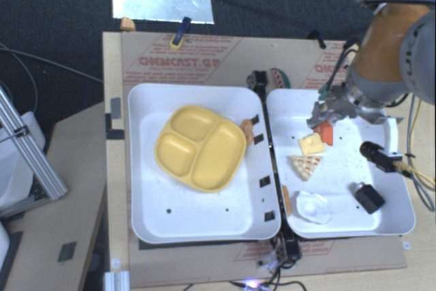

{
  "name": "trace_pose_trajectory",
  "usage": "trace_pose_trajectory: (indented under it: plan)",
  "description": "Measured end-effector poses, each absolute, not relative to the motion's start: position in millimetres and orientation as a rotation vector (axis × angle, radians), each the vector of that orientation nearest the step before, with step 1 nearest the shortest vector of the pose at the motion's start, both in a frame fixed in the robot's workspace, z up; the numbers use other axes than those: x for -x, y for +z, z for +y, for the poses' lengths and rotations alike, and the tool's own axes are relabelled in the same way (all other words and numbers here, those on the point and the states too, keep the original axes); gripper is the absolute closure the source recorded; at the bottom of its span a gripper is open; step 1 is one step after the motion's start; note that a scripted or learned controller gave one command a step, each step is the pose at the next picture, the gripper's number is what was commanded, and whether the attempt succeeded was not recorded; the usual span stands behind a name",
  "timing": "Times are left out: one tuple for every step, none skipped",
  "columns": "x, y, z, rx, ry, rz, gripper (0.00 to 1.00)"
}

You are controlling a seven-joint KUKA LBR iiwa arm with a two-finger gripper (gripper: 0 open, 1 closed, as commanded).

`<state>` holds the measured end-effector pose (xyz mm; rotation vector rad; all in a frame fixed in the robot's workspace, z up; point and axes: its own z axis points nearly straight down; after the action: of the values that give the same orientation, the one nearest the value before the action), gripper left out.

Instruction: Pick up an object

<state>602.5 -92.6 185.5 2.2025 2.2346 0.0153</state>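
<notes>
My gripper (320, 118) hangs low over the back left part of the right bin (395, 218). Directly beneath its tip lies a red-orange piece (328, 133), touching a yellow cheese-like block (312, 144). In front of them lies a tan waffle-patterned wedge (306, 165). A crumpled white item (312, 206) rests near the bin's front left corner. A small black block (368, 197) sits at the front right. The view does not settle whether the gripper touches the red-orange piece.
The left bin (146, 215) holds a yellow divided plate (201, 146) and a small brown item (247, 129) by its right wall. A tan strip (286, 200) lies along the divider between the bins. A green and red slice (279, 78) lies behind the bins on the cardboard.
</notes>
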Motion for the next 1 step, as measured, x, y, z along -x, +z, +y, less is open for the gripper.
trace_pose_trajectory:
  plan:
    - [-560.3, 184.2, -9.3, -2.211, 0.004, 2.238, 1.00]
